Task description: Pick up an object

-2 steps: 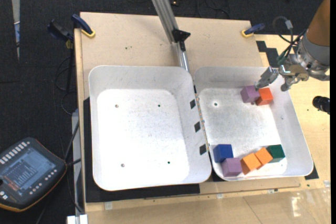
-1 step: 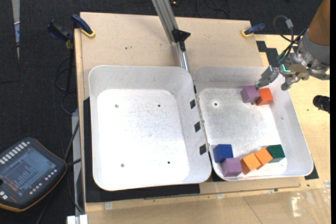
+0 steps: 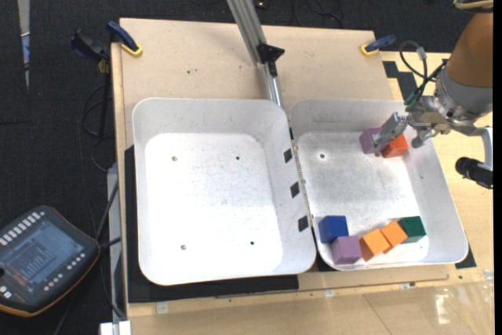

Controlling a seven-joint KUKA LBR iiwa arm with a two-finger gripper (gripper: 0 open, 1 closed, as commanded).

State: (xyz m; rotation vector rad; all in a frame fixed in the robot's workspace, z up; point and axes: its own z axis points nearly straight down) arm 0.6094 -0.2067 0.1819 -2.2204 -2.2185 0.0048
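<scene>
A: White bins — left bin (image 3: pixel 208 188) and right bin (image 3: pixel 376 188) side by side on the bench (image 3: pixel 196 51)?

B: Yep. Arm (image 3: pixel 474 67) reaches in from the right, gripper (image 3: pixel 390 136) over right bin's far end, btwn purple block (image 3: pixel 367 140) & orange block (image 3: pixel 396 145). Open or closed — can't tell.

A: Rest?

B: Near edge, in a row: blue cube (image 3: pixel 333 227), purple cube (image 3: pixel 346 249), orange cube (image 3: pixel 376 240), green cube (image 3: pixel 410 228).

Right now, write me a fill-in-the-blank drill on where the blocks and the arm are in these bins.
1. The gripper is over the ____ bin.
2. The row of four blocks near that bin's front edge starts on the left with the ____ block, next to the purple block.
3. The green block sits at the row's ____ end.
4. Beside the gripper lies an orange block and a ____ one.

Answers: right; blue; right; purple
</scene>
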